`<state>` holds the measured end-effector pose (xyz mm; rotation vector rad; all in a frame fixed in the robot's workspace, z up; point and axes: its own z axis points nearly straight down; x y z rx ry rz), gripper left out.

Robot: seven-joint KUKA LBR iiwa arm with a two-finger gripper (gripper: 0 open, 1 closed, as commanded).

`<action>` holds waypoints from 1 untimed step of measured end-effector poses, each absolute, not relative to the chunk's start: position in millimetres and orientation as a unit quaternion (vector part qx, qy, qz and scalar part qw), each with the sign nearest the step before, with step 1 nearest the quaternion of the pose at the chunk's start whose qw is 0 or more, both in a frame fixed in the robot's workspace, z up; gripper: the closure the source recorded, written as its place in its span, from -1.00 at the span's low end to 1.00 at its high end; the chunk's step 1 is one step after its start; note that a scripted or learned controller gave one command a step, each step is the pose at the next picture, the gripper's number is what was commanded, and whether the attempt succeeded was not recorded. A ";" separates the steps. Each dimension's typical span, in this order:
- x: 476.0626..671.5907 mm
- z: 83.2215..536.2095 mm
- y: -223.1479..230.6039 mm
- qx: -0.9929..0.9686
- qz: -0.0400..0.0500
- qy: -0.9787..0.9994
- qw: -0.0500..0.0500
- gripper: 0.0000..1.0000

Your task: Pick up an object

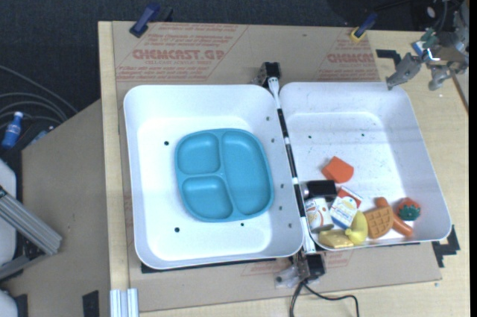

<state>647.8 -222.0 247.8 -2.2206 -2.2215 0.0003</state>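
Right now the metal two-finger gripper (408,71) hangs just beyond the far right corner of the right-hand shallow white plastic bin (373,103), over the bare desk (186,47). Its jaws are too small and blurred to tell whether they stand wide or narrow; nothing shows between them.

The candidates for picking lie heaped in that bin's near corner, well apart from the gripper: an orange block (337,169) nearest the bin's middle, a small white printed carton (345,209), a yellow banana-shaped toy (356,227), a brown waffle-like piece (378,220) and a red round toy with a green top (408,209). They touch or overlap, likely because the bin floor tips toward that corner.

The left-hand white bin (149,114) holds a blue three-compartment plastic plate (223,174) at its centre.

The orange block, lying apart, looks the easiest grasp.
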 end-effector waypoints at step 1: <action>662.7 138.0 -176.5 -0.707 0.000 -0.708 0.001 -1.00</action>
